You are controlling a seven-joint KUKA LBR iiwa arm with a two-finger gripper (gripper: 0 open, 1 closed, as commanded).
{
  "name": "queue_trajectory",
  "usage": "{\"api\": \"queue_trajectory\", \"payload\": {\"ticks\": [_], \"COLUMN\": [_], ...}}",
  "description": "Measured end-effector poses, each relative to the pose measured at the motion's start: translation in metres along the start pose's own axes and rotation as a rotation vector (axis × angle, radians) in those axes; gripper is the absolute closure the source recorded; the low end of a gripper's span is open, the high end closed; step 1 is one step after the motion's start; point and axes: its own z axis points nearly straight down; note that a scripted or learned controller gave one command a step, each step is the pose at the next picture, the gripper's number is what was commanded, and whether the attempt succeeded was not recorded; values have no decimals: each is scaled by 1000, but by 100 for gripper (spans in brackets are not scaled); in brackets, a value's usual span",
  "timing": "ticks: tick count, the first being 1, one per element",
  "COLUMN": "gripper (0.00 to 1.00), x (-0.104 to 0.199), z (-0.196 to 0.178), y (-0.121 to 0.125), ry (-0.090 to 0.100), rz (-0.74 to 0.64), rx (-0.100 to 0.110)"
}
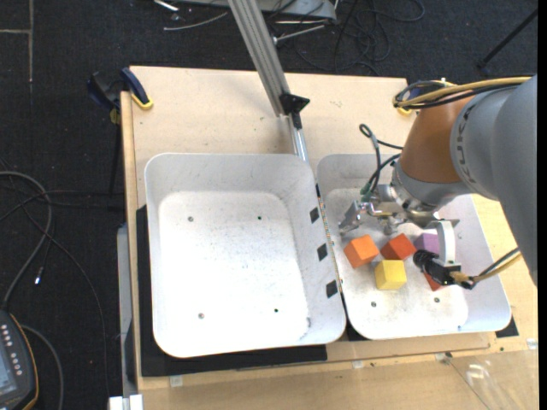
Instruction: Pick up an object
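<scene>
- The grey arm (491, 139) reaches over the right bin (479, 319), its tool (367, 216) low above the bin's upper part.
- Whether the tool is wide or narrow cannot be told from this angle.
- An orange block (361, 251), a yellow block (391, 274), a red-orange block (398, 248) and what looks like a purple block (427, 243) cluster just below the tool.
- The left bin (171, 186) sits alongside on the surface (214, 109).

A pale wooden desk (214, 109) carries two shallow white bins side by side: the left bin (226, 250) lies well clear of the hand (363, 212), the right bin (410, 310) directly beneath it.
</scene>
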Motion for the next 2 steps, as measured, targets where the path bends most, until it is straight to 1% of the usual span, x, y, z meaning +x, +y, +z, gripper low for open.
{"api": "queue_trajectory", "payload": {"ticks": [1,2], "gripper": [0,0], "x": [-37,-72], "z": [-2,-2], "y": [-49,-57], "ry": [-5,-5], "rz": [13,12], "rx": [0,-3]}}
